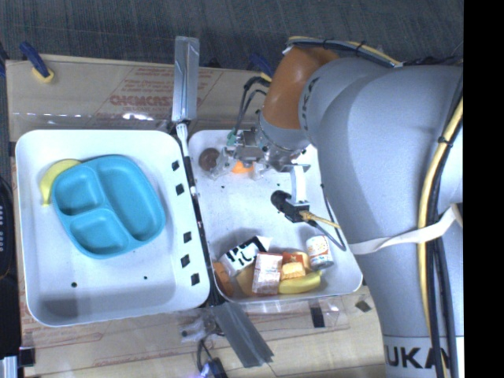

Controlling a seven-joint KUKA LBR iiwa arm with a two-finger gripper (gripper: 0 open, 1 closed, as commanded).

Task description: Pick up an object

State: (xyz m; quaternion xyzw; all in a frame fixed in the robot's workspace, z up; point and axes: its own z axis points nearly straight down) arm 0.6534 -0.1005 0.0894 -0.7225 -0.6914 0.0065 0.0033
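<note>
My gripper (pixel 242 153) is low over the far end of the right bin (pixel 236 211), under the grey arm with the orange band. A small brown round object (pixel 209 160) lies just left of it in the bin's far left corner, apart from the gripper. Small orange bits (pixel 236 165) show right beneath the gripper head. At the bin's near end lies a pile: a black-and-white box (pixel 246 250), a tan and red packet (pixel 268 271), a yellow banana (pixel 304 283) and a small can (pixel 319 252).
The left bin (pixel 47 290) holds a blue divided plate (pixel 110 203) with a yellow curved item (pixel 53 176) tucked under its far left edge. A raised divider (pixel 189 203) separates the two bins. The arm's bulk covers the right bin's right side.
</note>
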